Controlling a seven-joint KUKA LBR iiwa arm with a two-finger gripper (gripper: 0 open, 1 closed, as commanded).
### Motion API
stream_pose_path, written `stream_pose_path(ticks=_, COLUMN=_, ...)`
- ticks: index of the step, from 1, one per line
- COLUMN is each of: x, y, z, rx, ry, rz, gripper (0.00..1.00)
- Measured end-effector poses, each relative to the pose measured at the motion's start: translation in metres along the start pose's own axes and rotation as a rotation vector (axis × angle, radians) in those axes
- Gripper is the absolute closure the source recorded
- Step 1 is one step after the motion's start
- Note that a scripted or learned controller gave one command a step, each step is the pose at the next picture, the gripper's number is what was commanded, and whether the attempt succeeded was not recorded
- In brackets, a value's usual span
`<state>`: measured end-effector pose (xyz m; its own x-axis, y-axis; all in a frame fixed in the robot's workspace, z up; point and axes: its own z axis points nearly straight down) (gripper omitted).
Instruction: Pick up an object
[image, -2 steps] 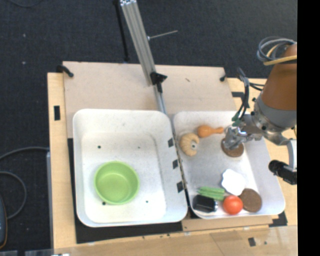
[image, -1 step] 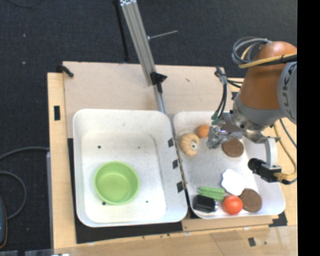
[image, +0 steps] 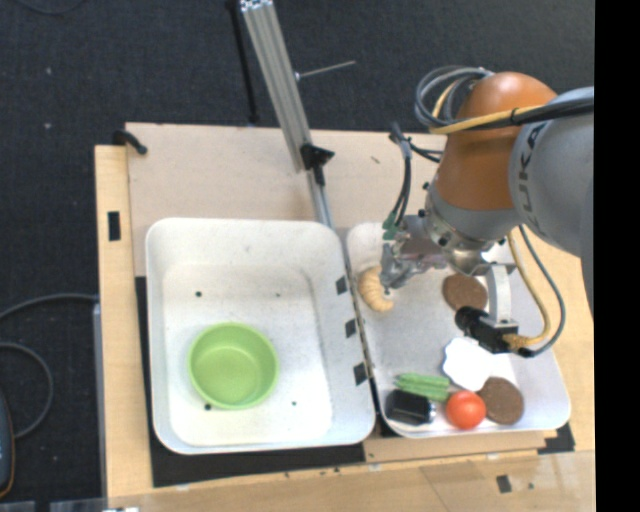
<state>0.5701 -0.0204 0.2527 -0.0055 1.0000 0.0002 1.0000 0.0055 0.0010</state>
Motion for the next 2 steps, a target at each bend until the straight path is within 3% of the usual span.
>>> stream_pose_path(ticks=2, x=0.091, y=0.005, z=0.004, rx=0.003, ry=0.0, rz=0.0, gripper=1.0)
